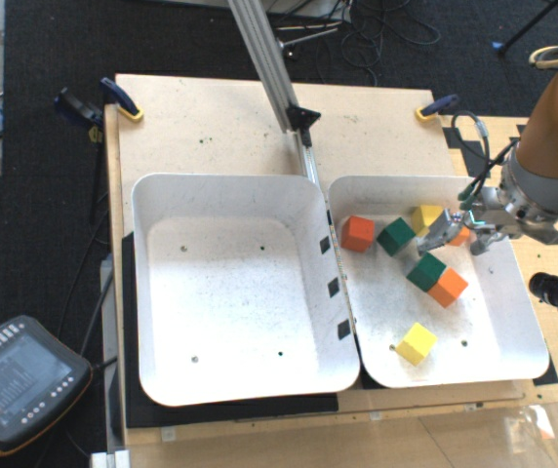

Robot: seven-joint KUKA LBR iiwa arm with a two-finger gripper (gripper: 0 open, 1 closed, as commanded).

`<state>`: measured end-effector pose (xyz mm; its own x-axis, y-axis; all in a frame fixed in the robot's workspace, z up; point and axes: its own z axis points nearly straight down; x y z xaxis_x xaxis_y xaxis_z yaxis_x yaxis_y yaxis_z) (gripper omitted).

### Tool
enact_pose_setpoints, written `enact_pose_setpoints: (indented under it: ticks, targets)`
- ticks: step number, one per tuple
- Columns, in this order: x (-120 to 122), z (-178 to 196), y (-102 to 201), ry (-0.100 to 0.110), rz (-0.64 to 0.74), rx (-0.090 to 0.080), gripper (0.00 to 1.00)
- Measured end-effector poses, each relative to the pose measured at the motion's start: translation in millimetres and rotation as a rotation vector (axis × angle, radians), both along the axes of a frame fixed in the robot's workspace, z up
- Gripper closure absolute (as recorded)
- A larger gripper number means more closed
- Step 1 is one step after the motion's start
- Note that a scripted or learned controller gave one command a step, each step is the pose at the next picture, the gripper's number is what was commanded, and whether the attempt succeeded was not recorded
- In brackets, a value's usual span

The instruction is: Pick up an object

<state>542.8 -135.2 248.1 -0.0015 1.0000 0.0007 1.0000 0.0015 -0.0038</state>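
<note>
Reaching in from the right, the grey arm (542,178) with its orange band carried the claw (452,234) low over the right-hand white bin (513,354), near that bin's upper right part. Whether the claw's two sides stood apart or together could not be told at this slant, and nothing could be made out clamped in it.

Just left of the claw lay a dark green cube (395,235), and beyond that, farther left, an orange-red cube (358,233) near the bin's left wall. Just above and left of the claw sat a yellow cube (426,217), partly behind the claw's metal. A small patch of orange (461,233) showed right at the claw, too hidden to name with certainty. Below the claw, a second green cube (423,272) touched an orange cube (448,287) on its lower right. Well below the claw, apart from the others, another yellow cube (416,343) lay near the bin's front edge.

Far to the claw's left, the left-hand white bin (162,359) sat edge to edge with the right one on the pale bench (220,125). No brand, label or readable writing could be made out on any cube or bin. A handheld control pendant (16,383) lay off the bench at the far lower left, its screen too blurred to read.
</note>
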Motion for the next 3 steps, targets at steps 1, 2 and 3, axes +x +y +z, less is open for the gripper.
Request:
enact_pose_setpoints:
  ticks: [1, 2, 3]
  targets:
    - [0.7, 1.7, -0.2, -0.004, -0.001, -0.001, 0.0]
    - [0.0, -42.2, 4.7, 0.001, -0.001, 0.0, 0.0]
    - [-8.7, -89.6, 3.6, 0.001, -0.003, 0.0, 0.0]
